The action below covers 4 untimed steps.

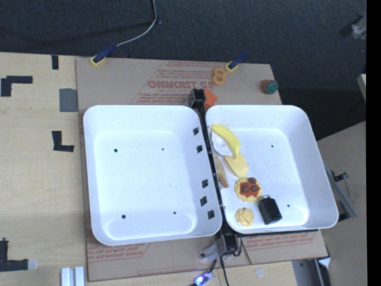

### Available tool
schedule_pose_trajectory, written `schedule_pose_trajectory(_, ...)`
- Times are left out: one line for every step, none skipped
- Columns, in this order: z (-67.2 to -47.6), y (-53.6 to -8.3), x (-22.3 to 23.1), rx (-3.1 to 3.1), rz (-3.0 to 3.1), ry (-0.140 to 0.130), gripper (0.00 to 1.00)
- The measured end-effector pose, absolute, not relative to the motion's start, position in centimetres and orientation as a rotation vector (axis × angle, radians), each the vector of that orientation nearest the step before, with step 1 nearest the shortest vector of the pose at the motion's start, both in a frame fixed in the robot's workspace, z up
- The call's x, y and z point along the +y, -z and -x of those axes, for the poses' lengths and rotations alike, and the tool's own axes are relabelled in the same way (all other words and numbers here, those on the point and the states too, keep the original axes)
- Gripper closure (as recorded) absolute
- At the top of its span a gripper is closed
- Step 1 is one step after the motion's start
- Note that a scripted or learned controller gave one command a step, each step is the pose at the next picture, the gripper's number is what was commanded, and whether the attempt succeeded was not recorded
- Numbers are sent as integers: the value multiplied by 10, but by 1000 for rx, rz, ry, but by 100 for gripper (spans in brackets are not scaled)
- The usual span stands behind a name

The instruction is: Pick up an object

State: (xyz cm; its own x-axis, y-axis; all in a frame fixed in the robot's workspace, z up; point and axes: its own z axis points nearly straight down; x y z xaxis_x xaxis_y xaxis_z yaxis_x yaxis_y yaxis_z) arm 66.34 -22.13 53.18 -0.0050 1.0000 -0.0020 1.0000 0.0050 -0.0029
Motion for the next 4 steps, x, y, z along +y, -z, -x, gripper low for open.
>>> schedule_pose_trajectory(-671, -532, -221, -2226, 2215, -5, 100)
schedule_pose_trajectory(-671, -532, -221, -2226, 2215, -5, 100)
schedule_pose_trajectory(-633, -533, -187, -2225, 2212, -3, 100)
schedule_pose_trajectory(-608, -533, -224, -2221, 2218, -6, 100)
